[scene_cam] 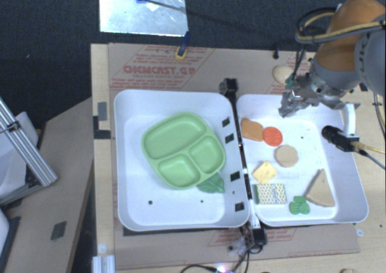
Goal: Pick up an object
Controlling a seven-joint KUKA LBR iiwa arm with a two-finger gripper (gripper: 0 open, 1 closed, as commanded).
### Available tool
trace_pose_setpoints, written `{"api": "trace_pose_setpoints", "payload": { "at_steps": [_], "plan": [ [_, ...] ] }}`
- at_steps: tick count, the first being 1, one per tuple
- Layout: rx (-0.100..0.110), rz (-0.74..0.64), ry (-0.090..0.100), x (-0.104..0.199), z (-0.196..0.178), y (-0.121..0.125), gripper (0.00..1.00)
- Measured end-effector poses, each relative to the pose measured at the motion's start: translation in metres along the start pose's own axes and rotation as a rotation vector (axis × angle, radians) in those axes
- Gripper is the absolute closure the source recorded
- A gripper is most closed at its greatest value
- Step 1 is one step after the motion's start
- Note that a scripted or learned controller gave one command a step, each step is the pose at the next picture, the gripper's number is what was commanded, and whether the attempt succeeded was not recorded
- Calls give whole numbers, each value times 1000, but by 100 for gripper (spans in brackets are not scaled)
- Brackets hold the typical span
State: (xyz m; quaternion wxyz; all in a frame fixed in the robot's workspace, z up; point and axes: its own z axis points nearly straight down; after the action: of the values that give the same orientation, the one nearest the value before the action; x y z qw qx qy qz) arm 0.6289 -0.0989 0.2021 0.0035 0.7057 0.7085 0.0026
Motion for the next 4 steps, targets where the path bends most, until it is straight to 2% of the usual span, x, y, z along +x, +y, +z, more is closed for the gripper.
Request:
{"api": "trace_pose_setpoints", "payload": {
  "at_steps": [1, 2, 4],
  "plan": [
    [4, -1, 1, 0, -24, 2, 100],
    [10, -4, 3, 41, -14, -32, 100],
    [10, -4, 3, 108, -14, -98, 100]
  ]
}}
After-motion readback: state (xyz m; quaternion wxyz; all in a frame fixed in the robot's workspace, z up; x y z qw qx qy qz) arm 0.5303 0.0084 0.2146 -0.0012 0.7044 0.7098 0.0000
